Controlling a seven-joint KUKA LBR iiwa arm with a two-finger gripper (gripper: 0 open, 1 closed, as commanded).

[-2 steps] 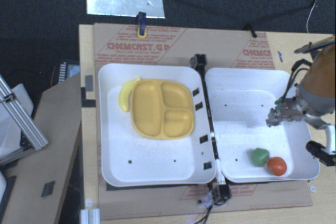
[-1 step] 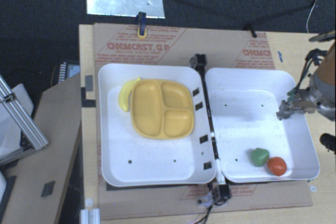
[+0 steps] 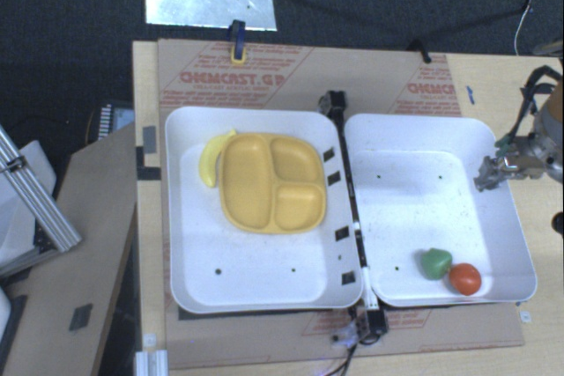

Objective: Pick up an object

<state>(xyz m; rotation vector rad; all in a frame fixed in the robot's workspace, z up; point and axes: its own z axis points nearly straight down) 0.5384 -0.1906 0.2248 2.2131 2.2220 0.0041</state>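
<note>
- Two white bins sit side by side on the counter (image 3: 493, 75), and a brown sheet of card (image 3: 264, 79) lies under them.
- The left bin (image 3: 189, 277) has a yellow plate (image 3: 269, 182) in it. The plate has three parts, and it lies flat near the middle of the bin.
- A yellow banana (image 3: 210, 159) lies just beside the plate, on its left side. It looks like it touches the plate's edge.
- The right bin (image 3: 414, 189) has two small things in it. They are down in the near right corner.
- One is a green toy (image 3: 434, 262). The other is a red ball (image 3: 465, 279), maybe a tomato. They sit right next to each other and seem to touch.
- The hand (image 3: 490, 172) comes in from the right side. It hangs over the right edge of the right bin, up near the far part of that edge.
- I cannot tell if the hand is spread or closed, because it is small and blurry. I see nothing held in it.
- The green toy and the red ball are well apart from the hand. They lie nearer to the camera and a little to the left of it.
- The banana and the plate are far from the hand, across in the other bin.
</note>
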